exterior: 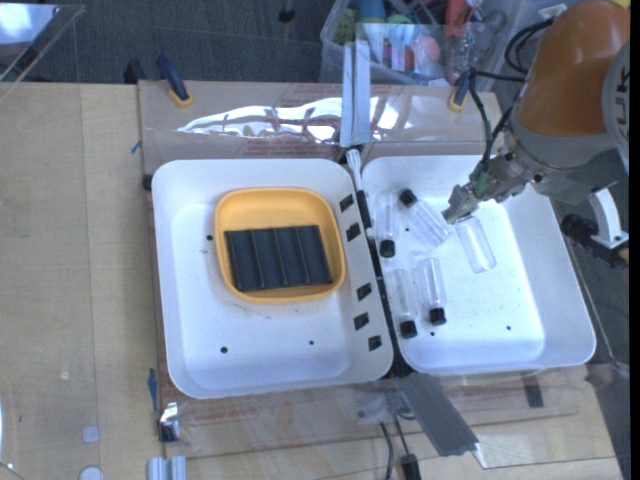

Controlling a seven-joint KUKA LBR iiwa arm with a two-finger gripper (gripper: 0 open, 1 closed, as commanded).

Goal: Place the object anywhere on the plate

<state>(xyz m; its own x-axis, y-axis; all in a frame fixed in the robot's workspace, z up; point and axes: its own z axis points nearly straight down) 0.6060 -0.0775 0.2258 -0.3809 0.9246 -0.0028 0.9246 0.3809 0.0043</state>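
A yellow plate (232,218) sits in the left bin (190,298), and a black ridged block (278,256) lies flat on it. Several clear vials with black caps lie scattered in the right bin (520,318); one vial (479,245) lies just below and right of my gripper (461,208). Another vial (424,220) lies just to the gripper's left. The gripper hangs low over the upper middle of the right bin, its tip close to the bin floor. I see nothing held in it.
Two more vials (431,286) lie side by side near the right bin's front left. A row of black clips (358,258) lines the divider between the bins. A box of colourful items (420,13) stands behind the bench.
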